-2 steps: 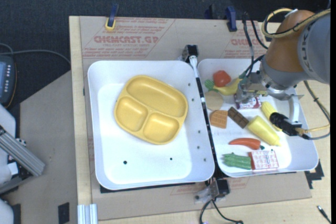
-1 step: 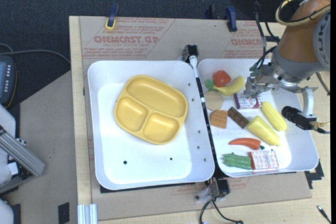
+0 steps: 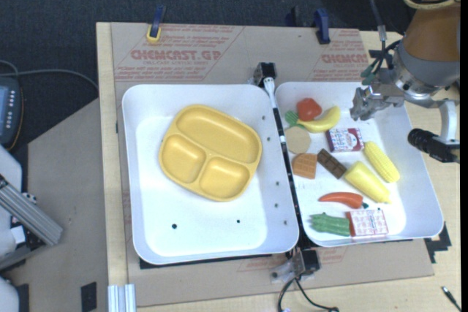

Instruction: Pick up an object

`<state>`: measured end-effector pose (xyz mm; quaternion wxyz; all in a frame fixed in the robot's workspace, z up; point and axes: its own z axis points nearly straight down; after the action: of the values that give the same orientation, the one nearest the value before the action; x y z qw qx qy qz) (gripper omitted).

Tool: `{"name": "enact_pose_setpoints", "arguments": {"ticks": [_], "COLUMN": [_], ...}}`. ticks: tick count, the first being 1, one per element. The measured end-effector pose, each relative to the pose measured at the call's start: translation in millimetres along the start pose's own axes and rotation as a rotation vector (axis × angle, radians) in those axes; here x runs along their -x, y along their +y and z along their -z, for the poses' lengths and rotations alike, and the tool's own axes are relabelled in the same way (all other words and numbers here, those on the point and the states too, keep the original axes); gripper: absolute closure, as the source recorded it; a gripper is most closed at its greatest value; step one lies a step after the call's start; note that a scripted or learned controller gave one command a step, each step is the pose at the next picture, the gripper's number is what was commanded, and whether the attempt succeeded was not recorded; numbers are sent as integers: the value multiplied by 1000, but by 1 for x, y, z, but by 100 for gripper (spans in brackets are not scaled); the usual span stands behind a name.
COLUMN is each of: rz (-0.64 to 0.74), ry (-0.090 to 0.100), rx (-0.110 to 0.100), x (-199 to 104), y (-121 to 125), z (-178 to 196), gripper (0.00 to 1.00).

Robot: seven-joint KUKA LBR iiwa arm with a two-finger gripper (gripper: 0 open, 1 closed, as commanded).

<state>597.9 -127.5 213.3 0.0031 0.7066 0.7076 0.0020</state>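
Observation:
The right bin (image 3: 428, 190) holds several toy foods: a red tomato (image 3: 308, 108), a banana (image 3: 320, 123), a round biscuit (image 3: 297, 139), a small red-and-white box (image 3: 345, 139), a brown bread piece (image 3: 305, 166), a chocolate bar (image 3: 331, 164), a corn cob (image 3: 381, 161), a yellow wedge (image 3: 368, 181), a red chili (image 3: 341, 198), green beans (image 3: 329, 224) and a second small box (image 3: 369, 223). My gripper (image 3: 363, 107) hangs over the bin's far side, just right of the banana and above the red-and-white box. Nothing shows between its fingers.
The left bin (image 3: 146, 215) holds a yellow divided plate (image 3: 210, 152). A black divider bar (image 3: 276, 129) runs between the bins. Blue and yellow clamps (image 3: 154, 27) sit on the cardboard's far edge. The arm's grey body and orange band (image 3: 437, 18) fill the upper right.

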Motion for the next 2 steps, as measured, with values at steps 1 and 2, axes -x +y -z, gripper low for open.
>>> {"name": "enact_pose_setpoints", "arguments": {"ticks": [1,2], "rz": [0,4], "ry": [0,2], "rx": [-3,-3], "x": [0,-51], "y": [1,13], "z": [13,23], "gripper": [100,100]}}
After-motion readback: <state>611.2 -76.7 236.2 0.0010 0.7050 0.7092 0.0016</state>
